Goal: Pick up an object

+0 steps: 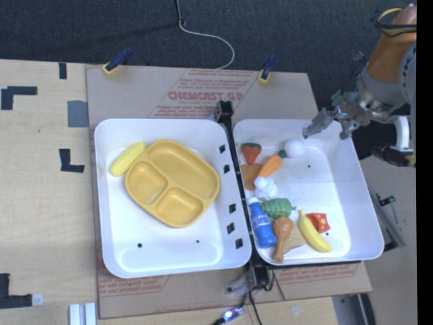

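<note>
Looking along the near end of the right bin (358, 181), I see the banana (314, 232), drumstick (285, 235), blue bottle (262, 225) and broccoli (277, 207) packed so close, some touching, that a finger coming down there would likely land on a neighbour or shove the pile. Farther back the carrot (270, 166) and strawberry (251, 152) hug the dividing wall, leaving little room on that side. At the far right rim the pincer (327, 123) hangs spread open and empty over the bin's edge, which it could clip on its way in.

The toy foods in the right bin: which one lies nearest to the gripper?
The white ball, at the bin's far edge, just left of the gripper. The carrot and strawberry lie farther left.
</note>
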{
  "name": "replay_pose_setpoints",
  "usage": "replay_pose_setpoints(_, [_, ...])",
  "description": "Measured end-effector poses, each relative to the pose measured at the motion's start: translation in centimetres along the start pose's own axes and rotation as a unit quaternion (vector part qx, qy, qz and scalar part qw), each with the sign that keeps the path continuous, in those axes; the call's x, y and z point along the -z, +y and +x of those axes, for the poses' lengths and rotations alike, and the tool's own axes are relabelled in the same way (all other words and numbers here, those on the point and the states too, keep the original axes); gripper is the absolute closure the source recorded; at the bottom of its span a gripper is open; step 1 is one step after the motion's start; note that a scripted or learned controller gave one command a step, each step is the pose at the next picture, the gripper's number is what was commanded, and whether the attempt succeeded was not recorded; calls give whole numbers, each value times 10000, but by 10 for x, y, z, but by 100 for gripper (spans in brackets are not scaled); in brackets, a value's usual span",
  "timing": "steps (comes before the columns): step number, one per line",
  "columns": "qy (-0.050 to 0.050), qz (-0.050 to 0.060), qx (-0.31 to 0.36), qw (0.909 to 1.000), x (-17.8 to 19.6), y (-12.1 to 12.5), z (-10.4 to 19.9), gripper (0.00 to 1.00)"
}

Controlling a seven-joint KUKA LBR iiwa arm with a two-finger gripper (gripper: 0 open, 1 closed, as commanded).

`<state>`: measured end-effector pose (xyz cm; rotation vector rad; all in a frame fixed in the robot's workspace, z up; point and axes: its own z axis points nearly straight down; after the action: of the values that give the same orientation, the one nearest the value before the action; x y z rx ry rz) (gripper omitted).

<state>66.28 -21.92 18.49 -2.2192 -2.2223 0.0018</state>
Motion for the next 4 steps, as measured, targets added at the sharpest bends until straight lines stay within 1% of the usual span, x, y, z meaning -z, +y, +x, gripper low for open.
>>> replay_pose_setpoints(1, [0, 19, 10, 10000, -60, 8, 3, 0])
replay_pose_setpoints(2, [-6, 6, 11, 10000, -103, 8, 5, 0])
replay_pose_setpoints(3, [-21, -3, 17, 10000, -89, 9, 5, 100])
replay_pose_setpoints(4, [-4, -21, 4, 10000, -37, 18, 11, 100])
